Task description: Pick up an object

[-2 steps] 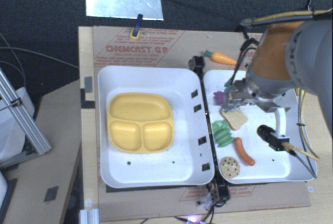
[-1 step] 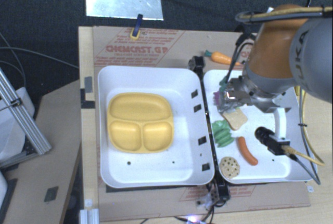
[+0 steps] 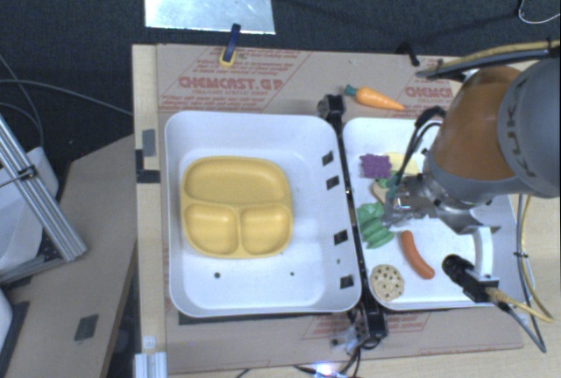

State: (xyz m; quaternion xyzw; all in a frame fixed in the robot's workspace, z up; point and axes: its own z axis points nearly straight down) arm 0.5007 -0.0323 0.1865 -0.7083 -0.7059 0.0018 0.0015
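The green toy (image 3: 375, 224) lies in the right bin (image 3: 438, 295), by its left wall, with the gripper (image 3: 396, 201) just above it at one o'clock — touching or not, I cannot tell. Grape (image 3: 375, 165) at twelve, sausage (image 3: 416, 254) at four, cookie (image 3: 387, 281) at six. A carrot (image 3: 374, 97) lies outside the bin. The left bin (image 3: 254, 288) holds a yellow tray (image 3: 236, 205).

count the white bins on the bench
2. The left bin holds a yellow divided plate; the right bin holds toy food, partly covered by the arm.
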